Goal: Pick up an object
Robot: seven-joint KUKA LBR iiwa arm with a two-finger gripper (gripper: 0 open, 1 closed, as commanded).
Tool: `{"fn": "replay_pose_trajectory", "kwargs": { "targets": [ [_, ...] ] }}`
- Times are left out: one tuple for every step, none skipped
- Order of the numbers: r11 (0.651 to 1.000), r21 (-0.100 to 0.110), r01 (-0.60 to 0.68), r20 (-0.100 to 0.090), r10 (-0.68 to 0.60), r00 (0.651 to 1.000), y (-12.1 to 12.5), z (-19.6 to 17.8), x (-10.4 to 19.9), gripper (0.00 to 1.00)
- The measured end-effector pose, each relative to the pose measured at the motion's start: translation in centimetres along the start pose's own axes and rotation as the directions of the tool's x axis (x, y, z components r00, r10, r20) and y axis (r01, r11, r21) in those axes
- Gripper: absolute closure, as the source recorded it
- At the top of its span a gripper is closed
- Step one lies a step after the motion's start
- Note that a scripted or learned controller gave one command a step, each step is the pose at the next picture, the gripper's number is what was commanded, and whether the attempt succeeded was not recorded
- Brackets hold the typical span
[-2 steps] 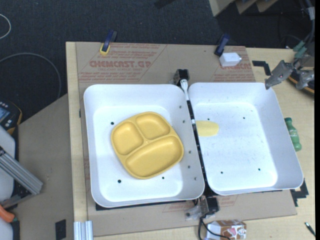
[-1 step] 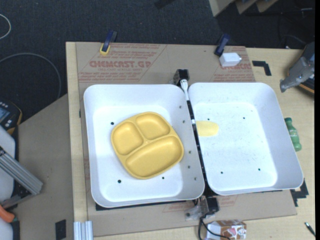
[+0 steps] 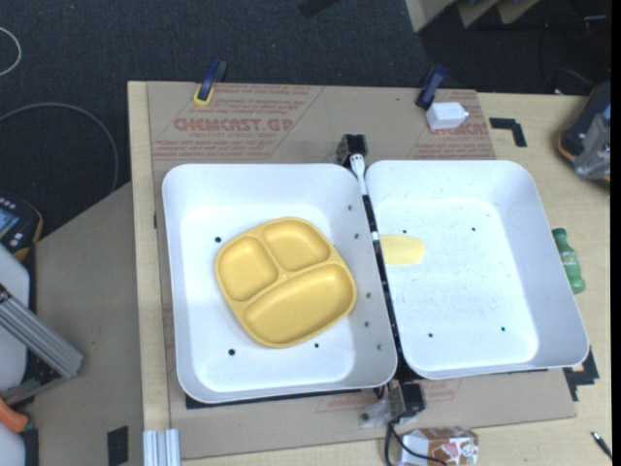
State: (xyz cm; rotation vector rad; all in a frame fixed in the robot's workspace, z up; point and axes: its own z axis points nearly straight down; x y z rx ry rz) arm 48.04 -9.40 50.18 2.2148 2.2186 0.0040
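The yellow divided plate [image 3: 284,281] lies flat in the left bin [image 3: 184,260], its long axis running from near-right to far-left. A small pale yellow piece [image 3: 401,250] sits in the right bin [image 3: 514,260], just beside the shared rims and nearer the arm's side. The gripper's position and state I cannot tell

Robotics lab test bench: two white bins [image 3: 466,352] clipped side by side on protective-paper-covered board [image 3: 291,119]; clamps [image 3: 207,83] at board's far edge, loose cables [image 3: 58,115] on dark carpet left of board, aluminium framing [image 3: 39,333] nearby.
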Motion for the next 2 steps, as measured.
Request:
{"fn": "replay_pose_trajectory", "kwargs": {
  "targets": [
    [1.0,0.015,0.008,-0.005,-0.008,1.0,-0.2,7.9,8.4,1.0],
    [1.0,0.014,0.009,-0.004,-0.009,1.0,-0.3,12.8,17.6,1.0]
  ]
}}
